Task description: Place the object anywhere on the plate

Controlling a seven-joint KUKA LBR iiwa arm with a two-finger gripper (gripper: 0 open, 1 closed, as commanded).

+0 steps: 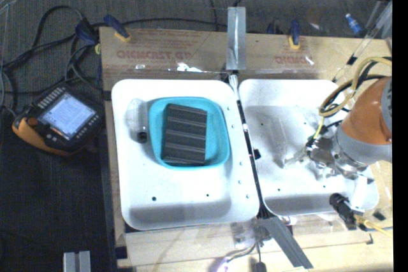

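Observation:
A blue plate [220, 137] lies in the left bin [185, 204]. On its middle rests a dark grey ribbed block [185, 133], lying flat. A clear, rounded object [134, 114] with a small black part lies in the same bin, touching the plate's left rim. My gripper [298, 157] is low over the right bin [287, 197], near its middle right and far from the plate. Nothing shows in the gripper. A faint transparent item [275, 130] seems to lie on the right bin's floor just left of the gripper.
The arm's grey wrist and orange band [376, 113] cover the right bin's right side, with yellow and black cables above. A metal divider post [236, 41] stands behind the bins. A handheld pendant [64, 118] lies off the bench to the left.

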